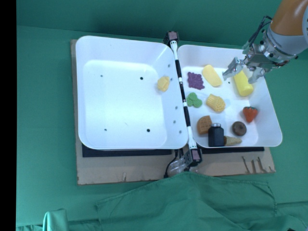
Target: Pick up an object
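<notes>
The tool (244, 71) hangs over the right bin (269, 124) toward two o'clock, fingers spread apart and gripping nothing; a yellow cylinder (243, 84) lies directly beneath it; a strawberry (250, 113) sits at five o'clock from that; in the left bin (91, 57), a small yellow piece (163, 83) rests by the three o'clock wall.

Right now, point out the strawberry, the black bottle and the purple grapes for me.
strawberry (250, 114), camera view, on the middle of its red body.
black bottle (216, 136), camera view, on the middle of its dark body.
purple grapes (195, 80), camera view, on the centre of the bunch.
</notes>
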`<state>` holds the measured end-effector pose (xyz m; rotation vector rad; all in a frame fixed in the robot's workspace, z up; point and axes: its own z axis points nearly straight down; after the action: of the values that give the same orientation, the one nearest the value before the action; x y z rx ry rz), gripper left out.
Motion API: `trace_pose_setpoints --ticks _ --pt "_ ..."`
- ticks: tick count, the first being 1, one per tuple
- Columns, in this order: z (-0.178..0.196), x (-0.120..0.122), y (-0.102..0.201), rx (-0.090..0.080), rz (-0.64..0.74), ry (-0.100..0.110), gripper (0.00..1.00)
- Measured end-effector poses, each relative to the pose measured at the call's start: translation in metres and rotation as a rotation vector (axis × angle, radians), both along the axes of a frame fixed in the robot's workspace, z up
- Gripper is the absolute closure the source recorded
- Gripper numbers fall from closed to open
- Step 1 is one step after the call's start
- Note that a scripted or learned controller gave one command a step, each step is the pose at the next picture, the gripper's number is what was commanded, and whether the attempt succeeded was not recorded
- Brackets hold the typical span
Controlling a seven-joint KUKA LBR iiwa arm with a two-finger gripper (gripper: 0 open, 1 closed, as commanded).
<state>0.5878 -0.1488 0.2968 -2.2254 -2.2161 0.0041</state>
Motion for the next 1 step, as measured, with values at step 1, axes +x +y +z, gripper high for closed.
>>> trace_pose_setpoints --ticks 1 --pt "-0.1011 -0.0068 0.0332 0.003 0.003 0.008 0.00"
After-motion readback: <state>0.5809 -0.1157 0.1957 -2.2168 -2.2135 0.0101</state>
